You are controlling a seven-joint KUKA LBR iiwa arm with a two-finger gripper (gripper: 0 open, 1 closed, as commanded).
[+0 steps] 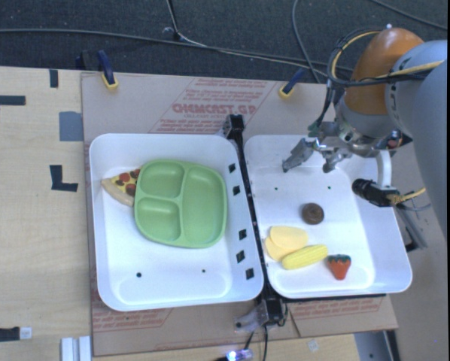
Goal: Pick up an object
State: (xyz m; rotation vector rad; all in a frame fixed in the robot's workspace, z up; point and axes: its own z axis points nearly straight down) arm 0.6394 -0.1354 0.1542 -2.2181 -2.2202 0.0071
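The fingers (296, 156) stand spread apart with nothing between them, the gripper (313, 156) hanging over the bare far end of the right bin (383, 273). By the look of it the pick is at the approach step: nothing is grasped, and the nearest candidate, a small brown cookie (312, 213), lies nearer the camera than the fingers and apart from them. The next move would seem to call for shifting toward that cookie, centring over it, then descending with the fingers wide enough to straddle it. Counted, the right bin holds four things: one cookie, one pale yellow wedge (285, 239) touching one corn cob (304, 256), and one strawberry (339, 265) just beside the cob. The left bin (112, 277) holds two: one green divided plate (181, 203) and one pizza slice (120, 186) partly tucked under its rim. Two white bins sit side by side on the surface (29, 232).
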